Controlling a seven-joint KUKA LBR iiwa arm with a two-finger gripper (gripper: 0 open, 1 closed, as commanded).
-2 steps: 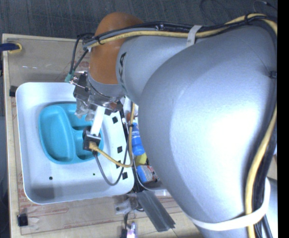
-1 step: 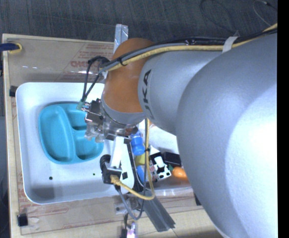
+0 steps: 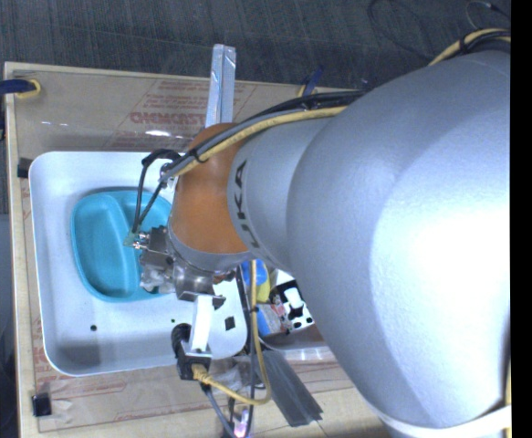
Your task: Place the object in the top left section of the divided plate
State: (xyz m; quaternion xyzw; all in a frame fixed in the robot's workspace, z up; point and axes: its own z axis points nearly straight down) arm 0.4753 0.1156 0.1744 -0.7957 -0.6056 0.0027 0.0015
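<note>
A blue divided plate (image 3: pixel 110 243) lies in the left white bin (image 3: pixel 65 336), toward its far left part. The arm's orange band (image 3: pixel 206 217) and wrist hang over the plate's right side and hide that part of it. My gripper (image 3: pixel 153 265) shows as grey metal below the band, at the plate's right rim. I cannot make out any object in it. The plate's visible left sections look bare.
The grey arm (image 3: pixel 384 245) covers the right bin almost wholly. A few small colourful items (image 3: pixel 279 307) peek out beneath it, near the divider between the bins. A white box (image 3: pixel 218 325) with cables hangs off the wrist over the left bin's near right corner.
</note>
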